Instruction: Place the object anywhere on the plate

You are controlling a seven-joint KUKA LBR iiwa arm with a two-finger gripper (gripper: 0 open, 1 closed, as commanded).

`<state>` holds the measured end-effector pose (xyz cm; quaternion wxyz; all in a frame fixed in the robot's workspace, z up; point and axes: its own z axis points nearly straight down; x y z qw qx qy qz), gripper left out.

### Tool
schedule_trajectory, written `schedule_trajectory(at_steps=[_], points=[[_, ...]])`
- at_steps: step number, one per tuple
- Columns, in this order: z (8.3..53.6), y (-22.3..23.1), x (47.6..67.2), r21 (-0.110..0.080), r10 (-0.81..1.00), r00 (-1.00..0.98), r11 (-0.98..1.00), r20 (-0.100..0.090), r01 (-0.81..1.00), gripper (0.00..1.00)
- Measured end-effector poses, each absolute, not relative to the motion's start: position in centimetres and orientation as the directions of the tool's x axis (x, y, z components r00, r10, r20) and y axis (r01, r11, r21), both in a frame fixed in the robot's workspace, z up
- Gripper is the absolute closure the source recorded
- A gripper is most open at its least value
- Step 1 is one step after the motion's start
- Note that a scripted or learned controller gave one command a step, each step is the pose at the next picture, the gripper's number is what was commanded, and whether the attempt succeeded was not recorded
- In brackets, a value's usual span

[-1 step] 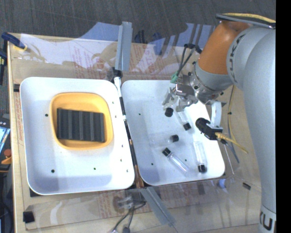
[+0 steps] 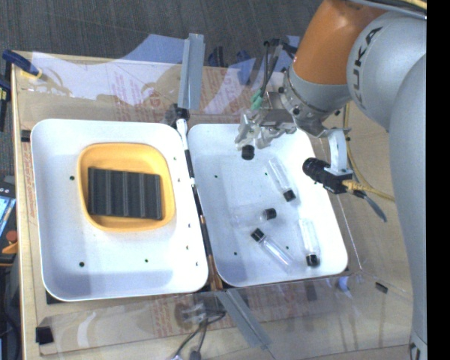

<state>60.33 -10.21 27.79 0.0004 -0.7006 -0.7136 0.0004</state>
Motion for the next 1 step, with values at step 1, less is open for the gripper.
schedule_trajectory(at_steps=[1], points=[[27.8, -10.21, 60.33, -0.001, 1.0, -0.018, 0.018, 0.0, 1.0, 0.0]])
